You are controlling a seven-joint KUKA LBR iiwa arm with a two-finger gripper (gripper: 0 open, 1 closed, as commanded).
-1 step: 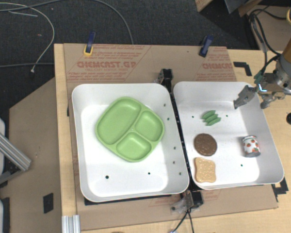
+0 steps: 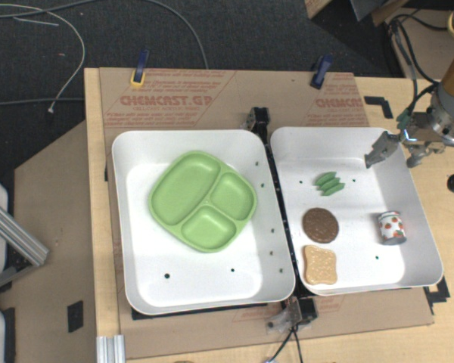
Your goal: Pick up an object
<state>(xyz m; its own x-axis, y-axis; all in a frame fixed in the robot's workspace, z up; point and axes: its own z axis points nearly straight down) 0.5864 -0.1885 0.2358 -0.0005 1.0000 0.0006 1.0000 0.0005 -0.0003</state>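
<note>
The right bin point(image 2: 408, 267) holds a green bean pod point(image 2: 329, 182), a round brown patty point(image 2: 320, 224), a slice of toast point(image 2: 320, 265) and a small red-and-white can point(image 2: 391, 228). My gripper point(image 2: 398, 154) hangs over the bin's far right corner, up and to the right of the bean pod. Its two fingers are spread open, and nothing is between them. One grey finger point(image 2: 379, 151) points down toward the bin floor.
A green divided plate point(image 2: 203, 200) lies in the left bin point(image 2: 136, 271). Both bins rest on a cardboard sheet point(image 2: 212, 97) held by blue clamps. Cables and the arm's base are at the far right.
</note>
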